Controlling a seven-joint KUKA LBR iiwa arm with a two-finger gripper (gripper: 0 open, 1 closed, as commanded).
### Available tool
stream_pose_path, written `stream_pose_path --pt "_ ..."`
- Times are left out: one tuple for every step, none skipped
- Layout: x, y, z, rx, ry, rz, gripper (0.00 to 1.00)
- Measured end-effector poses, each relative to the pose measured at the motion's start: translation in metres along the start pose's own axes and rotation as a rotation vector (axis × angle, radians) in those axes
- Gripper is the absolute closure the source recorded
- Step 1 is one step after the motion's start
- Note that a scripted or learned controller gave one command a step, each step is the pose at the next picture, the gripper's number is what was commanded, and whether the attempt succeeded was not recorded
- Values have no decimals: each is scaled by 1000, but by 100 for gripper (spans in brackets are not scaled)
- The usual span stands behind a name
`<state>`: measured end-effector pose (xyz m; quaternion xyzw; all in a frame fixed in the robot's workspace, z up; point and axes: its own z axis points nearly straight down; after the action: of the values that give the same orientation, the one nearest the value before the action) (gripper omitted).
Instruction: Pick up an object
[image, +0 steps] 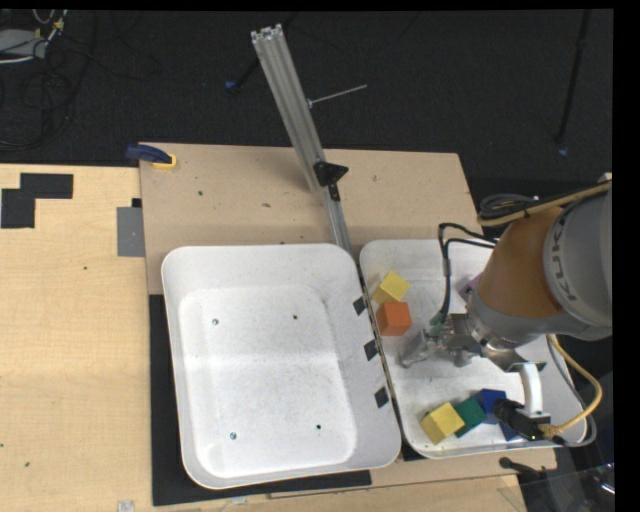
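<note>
In the right bin lie a yellow block and an orange block near its left wall. Closer to the front sit a yellow block, a green block and a blue block, close together. My gripper hangs low in the middle of this bin, just right of and below the orange block. Nothing is visible between its fingers. The orange-banded wrist covers the bin's right part.
The left bin lies beside the right one, with black clips along the shared wall. A slanted aluminium rail rises behind the bins. A blue and yellow item rests at the board's back left corner.
</note>
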<state>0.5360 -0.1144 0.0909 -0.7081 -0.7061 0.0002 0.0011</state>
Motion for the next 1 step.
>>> stream_pose_path --pt "-2 0 -12 0 1 9 100"
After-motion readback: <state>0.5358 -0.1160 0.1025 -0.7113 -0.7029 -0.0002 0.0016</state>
